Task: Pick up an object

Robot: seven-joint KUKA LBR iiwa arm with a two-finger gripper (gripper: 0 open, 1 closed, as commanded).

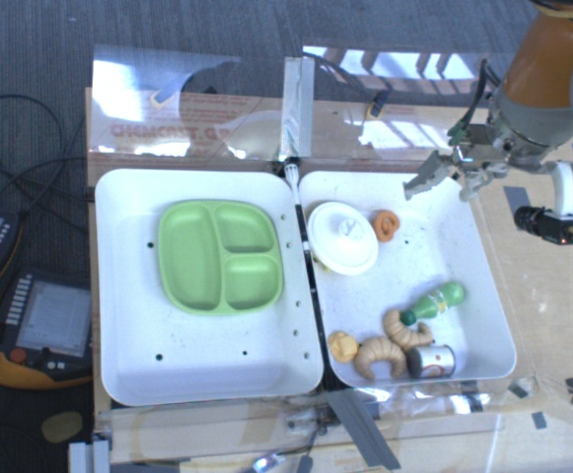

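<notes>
The right bin (488, 264) holds a white round bowl (343, 236), a small orange piece (387, 226), a green bottle (434, 304) lying on its side, two tan pastry-like pieces (380, 355) (407, 328), a small yellow lump (342, 345) and a dark can (431, 362). My gripper (442, 183) hangs over the bin's far right corner, above and to the right of the orange piece. Its fingers (417, 182) are spread open with nothing between them.
A green divided plate (220, 256) lies in the left bin (128, 343). A raised divider (306, 264) separates the two bins. Clear plastic sheeting (266, 116) stands along the back edge. Cables and a pendant (39, 323) lie on the floor at the left.
</notes>
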